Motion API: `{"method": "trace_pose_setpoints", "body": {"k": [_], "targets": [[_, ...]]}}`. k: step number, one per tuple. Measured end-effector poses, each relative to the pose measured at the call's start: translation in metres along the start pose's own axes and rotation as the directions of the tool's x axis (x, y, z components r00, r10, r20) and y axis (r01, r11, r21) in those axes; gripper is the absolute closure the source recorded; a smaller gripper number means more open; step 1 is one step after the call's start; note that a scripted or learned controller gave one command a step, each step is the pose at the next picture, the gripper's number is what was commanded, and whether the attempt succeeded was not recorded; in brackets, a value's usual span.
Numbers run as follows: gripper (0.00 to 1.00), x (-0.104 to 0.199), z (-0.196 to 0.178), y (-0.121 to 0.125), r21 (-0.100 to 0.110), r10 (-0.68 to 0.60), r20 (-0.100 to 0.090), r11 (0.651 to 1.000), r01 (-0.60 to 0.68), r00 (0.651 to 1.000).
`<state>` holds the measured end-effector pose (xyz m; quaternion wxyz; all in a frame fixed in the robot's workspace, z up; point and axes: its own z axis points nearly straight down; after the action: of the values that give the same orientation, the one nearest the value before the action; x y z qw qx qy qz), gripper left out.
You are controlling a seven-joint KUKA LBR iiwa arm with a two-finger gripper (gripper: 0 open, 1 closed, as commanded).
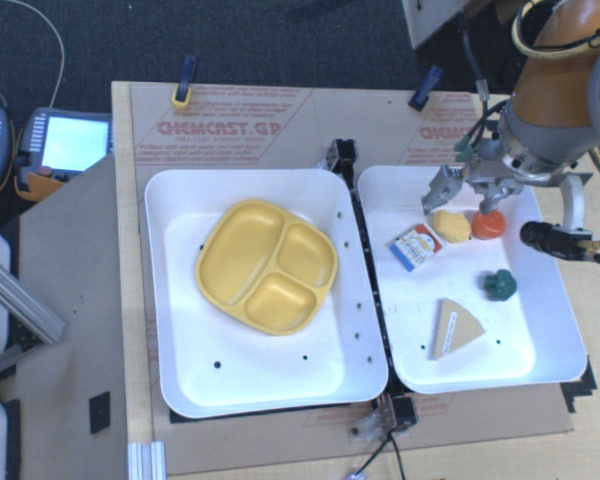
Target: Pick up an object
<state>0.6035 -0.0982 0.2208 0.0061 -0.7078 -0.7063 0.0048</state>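
Note:
My gripper (467, 200) hangs over the far part of the right bin (540, 363), open, with nothing between its fingers (438, 190). Just below it lie a small yellow lump (452, 228) and a red-orange round piece (488, 225), side by side. To their left sits a little blue, white and red box (415, 246). Nearer the front are a dark green lump (499, 285) and a tan wedge (455, 328).
The left bin (180, 348) holds a yellow divided plate (268, 265). A black clamp (342, 153) sits at the far end of the seam between the bins. The arm comes in from the upper right.

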Motion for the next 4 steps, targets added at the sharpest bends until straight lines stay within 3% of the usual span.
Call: {"method": "trace_pose_setpoints", "body": {"k": [1, 4], "targets": [[0.00, 0.000, -0.009, 0.002, -0.015, -0.003, 0.001, 1.000, 0.003, 1.000], [0.00, 0.003, 0.128, 0.003, -0.014, -0.002, 0.001, 1.000, 0.002, 1.000]]}}
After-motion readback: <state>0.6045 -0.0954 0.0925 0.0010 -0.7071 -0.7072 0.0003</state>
